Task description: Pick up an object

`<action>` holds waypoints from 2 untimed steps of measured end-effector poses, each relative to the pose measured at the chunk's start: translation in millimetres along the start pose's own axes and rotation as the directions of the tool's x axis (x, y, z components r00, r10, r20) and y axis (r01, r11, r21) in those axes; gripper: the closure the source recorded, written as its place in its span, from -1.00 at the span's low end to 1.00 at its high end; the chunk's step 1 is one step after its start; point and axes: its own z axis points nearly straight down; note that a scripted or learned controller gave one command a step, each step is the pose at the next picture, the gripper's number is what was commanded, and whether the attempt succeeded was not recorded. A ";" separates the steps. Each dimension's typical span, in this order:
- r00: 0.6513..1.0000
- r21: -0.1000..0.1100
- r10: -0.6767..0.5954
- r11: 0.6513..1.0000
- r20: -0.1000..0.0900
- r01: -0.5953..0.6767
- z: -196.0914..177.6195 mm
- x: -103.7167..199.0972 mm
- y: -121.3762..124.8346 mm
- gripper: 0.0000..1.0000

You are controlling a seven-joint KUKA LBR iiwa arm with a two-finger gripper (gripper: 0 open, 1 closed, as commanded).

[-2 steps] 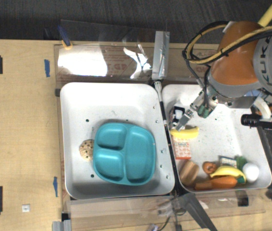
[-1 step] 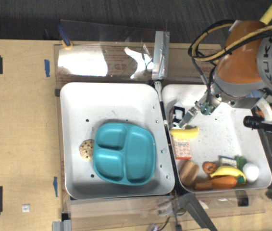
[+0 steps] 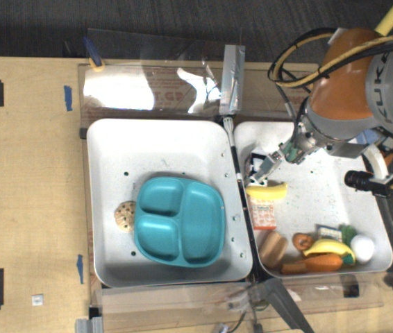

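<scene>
My gripper (image 3: 260, 169) hangs low in the right bin (image 3: 335, 186), close to its left wall. Right under its tip lies a yellow block (image 3: 267, 190), touching or nearly touching it; I cannot tell which. Just in front of the block lies a red-and-white packet (image 3: 263, 215). Along the bin's front edge sit a brown bread roll (image 3: 273, 248), a small orange-red piece (image 3: 302, 241), a banana (image 3: 328, 248), a carrot (image 3: 314, 263), a green item (image 3: 348, 232) and a white ball (image 3: 362, 249).
The left bin (image 3: 113, 151) holds a teal divided plate (image 3: 180, 220) with a speckled cookie (image 3: 124, 215) at its left side. The grey and orange arm (image 3: 349, 92) covers the right bin's back right corner. A black knob (image 3: 360, 180) juts out at the right.
</scene>
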 end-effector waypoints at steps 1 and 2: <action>0.988 -0.001 -0.153 0.988 0.001 0.153 -0.3 8.2 15.2 -1.00; 0.938 0.001 -0.347 0.938 -0.004 0.347 -0.4 24.1 -1.3 -1.00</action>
